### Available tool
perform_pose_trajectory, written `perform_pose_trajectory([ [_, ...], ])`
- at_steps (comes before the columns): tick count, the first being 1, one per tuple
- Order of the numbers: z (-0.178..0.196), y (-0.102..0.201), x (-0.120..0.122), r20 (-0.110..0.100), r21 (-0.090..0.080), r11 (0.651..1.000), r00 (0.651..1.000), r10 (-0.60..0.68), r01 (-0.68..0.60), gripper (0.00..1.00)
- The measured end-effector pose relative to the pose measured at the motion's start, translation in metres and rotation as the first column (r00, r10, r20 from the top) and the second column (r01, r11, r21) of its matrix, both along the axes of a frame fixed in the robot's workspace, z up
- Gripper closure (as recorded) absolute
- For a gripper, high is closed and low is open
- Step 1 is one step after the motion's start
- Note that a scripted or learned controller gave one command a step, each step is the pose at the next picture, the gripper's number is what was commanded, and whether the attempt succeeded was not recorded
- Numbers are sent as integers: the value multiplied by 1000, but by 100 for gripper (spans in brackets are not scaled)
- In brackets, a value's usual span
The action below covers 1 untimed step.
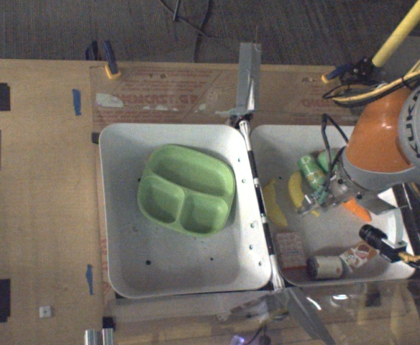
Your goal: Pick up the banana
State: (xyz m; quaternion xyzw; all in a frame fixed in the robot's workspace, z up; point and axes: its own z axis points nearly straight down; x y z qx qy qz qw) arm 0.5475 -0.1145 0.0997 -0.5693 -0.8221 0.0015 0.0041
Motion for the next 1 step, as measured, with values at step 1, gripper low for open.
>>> perform_pose_trajectory([
  [1,81,110,48,3,-4,988,988,-156,156,100],
])
